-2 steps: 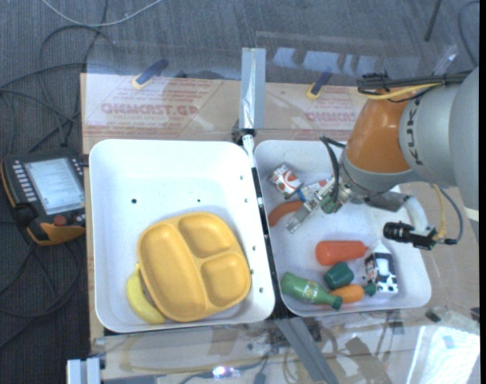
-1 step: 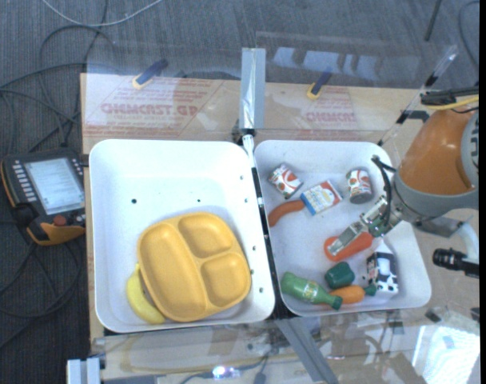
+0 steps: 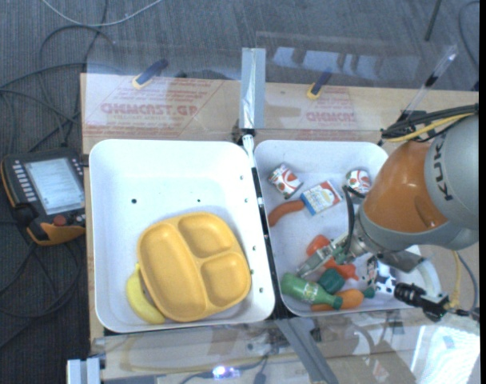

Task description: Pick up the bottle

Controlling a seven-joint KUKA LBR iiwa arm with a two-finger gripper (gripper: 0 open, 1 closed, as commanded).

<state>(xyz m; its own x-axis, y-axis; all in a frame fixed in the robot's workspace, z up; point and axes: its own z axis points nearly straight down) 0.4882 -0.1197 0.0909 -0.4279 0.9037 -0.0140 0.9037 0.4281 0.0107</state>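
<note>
Bottle point(image 3: 310, 290): green, lying on its side at the near edge of the right bin point(image 3: 268, 214), among orange and green toys
Gripper point(image 3: 348, 253): low in the right bin, just beyond the bottle; whether it is open or closed cannot be told
Arm point(image 3: 415, 190): orange band, grey shell lettered "KU"
Yellow tray point(image 3: 195, 265): left of the bottle, in the left bin point(image 3: 131, 174)
Small carton point(image 3: 320, 198): beyond the bottle, print unreadable
Cardboard point(image 3: 151, 109): farthest, faint red lettering
</note>
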